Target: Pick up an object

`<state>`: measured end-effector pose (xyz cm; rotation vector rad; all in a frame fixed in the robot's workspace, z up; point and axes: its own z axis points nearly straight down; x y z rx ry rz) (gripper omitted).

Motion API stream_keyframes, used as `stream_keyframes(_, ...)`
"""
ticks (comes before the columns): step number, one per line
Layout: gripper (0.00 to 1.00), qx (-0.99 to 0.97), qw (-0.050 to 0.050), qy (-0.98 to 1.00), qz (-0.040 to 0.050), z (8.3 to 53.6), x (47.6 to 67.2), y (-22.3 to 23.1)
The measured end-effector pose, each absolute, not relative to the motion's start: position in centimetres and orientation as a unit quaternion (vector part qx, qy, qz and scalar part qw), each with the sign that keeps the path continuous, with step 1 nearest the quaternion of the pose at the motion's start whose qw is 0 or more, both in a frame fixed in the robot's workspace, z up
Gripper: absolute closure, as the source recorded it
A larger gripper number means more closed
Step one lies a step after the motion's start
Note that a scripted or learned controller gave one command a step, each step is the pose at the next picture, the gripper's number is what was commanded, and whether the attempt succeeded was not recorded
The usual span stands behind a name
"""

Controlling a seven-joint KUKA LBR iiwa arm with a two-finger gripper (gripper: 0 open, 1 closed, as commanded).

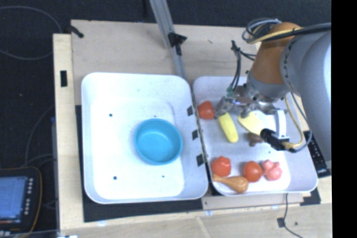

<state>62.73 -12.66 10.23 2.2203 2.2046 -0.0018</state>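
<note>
In the right bin [298, 173] lie several toy foods. A yellow corn cob [227, 127] lies near the middle, with a pale yellow banana-like piece [252, 122] to its right. A red tomato [206, 110] sits by the left wall. Along the front are a red piece [221, 165], another red piece [252, 170], a pink piece [272, 170] and a tan pear-shaped piece [233, 182]. My gripper [239, 105] hangs low over the back of the bin, just above the corn cob and the yellow piece. Nothing is seen held in it.
The left bin [106, 97] holds a blue bowl [158, 141]. A grey metal pole [159, 8] slants down to the back edge between the bins. Cables and a black fitting [274, 140] hang from the wrist over the right bin. A screen [15, 198] sits at the lower left.
</note>
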Motion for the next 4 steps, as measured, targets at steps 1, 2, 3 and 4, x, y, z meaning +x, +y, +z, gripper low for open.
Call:
stream_keyframes(1,1.00,0.711,0.006,0.704,0.0024,11.5,62.8,-12.5)
stream_keyframes(2,1.00,0.710,0.000,0.705,0.0025,16.3,62.3,-12.1)
stream_keyframes(3,1.00,0.709,0.002,0.705,0.0030,22.0,61.7,-12.9)
stream_keyframes(4,1.00,0.705,0.004,0.710,0.0044,28.9,61.8,-13.1)
